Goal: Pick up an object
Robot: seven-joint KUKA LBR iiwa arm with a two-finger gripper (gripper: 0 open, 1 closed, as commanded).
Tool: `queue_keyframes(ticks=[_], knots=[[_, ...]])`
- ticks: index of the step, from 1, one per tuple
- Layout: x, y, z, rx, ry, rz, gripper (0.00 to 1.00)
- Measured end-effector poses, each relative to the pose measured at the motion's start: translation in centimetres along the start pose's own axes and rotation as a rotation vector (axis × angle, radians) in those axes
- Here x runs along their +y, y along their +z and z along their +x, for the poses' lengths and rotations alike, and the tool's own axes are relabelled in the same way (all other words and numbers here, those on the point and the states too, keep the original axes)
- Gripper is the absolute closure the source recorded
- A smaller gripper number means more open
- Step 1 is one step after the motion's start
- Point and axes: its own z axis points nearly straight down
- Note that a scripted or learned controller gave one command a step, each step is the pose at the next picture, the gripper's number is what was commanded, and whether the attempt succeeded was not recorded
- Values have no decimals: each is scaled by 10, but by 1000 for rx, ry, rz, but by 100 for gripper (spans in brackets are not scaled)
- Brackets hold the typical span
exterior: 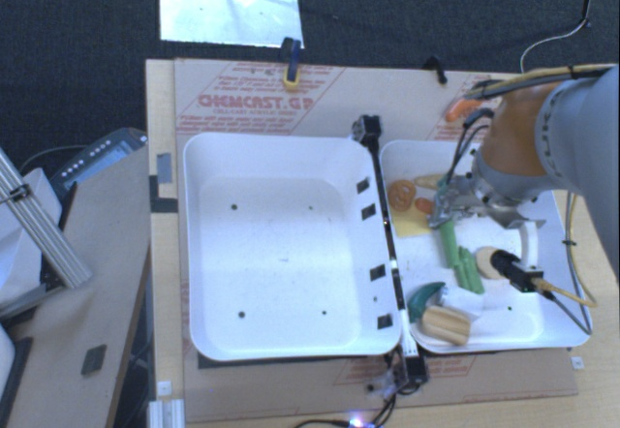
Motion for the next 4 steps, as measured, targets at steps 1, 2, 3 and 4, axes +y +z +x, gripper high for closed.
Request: queue_keyframes(ticks=[1, 2, 3, 4], knots=[[-76, 0, 3, 2, 4, 9, 100], [-50, -107, 42, 1, -6, -8, 100], [-86, -12, 23, -3, 3, -3, 100], [-49, 0, 2, -1, 0, -1, 100]])
